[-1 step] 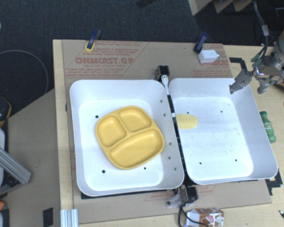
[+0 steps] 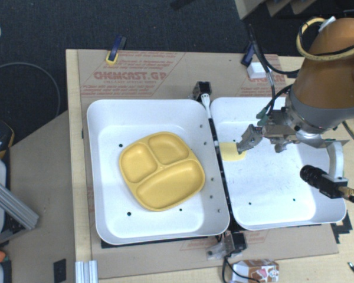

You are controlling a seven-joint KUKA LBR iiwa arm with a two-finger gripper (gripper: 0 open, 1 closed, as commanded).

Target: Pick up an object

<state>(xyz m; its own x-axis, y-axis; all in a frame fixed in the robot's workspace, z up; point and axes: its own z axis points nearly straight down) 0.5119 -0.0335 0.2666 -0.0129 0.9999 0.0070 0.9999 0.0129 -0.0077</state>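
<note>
Item for you: small pale-yellow soft block (image 2: 230, 151) at the right white plastic bin's (image 2: 283, 217) left wall, touching and just left of the dark two-finger gripper (image 2: 245, 145); finger state cannot be told

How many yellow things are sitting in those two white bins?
2. A yellow divided plate lies in the left bin. A small pale yellow piece sits at the left edge of the right bin, by the gripper. The arm may hide more.
</note>
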